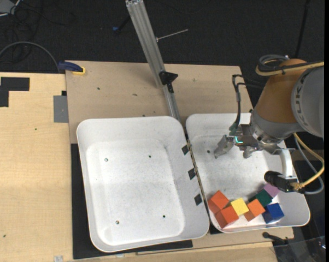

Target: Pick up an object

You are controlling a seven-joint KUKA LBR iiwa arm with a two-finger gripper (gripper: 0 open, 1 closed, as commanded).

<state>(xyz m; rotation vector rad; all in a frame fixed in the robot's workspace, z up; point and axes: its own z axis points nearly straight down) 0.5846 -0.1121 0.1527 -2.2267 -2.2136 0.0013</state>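
Several coloured blocks lie clustered at the near edge of the right bin (208,125): two red-orange blocks (223,208), a yellow one (240,206), an orange one (256,207), a green one (263,197), a blue one (273,212) and a small purple one (271,190). My gripper (235,146) hangs over the middle of the right bin, well behind the blocks. Its two grey fingers (223,146) are spread apart with nothing between them.
The left bin (99,130) sits beside the right one, with black clips along the shared edge. A slanted aluminium bar (151,48) rises behind the bins. The arm's cables (287,179) hang over the right bin's right side.
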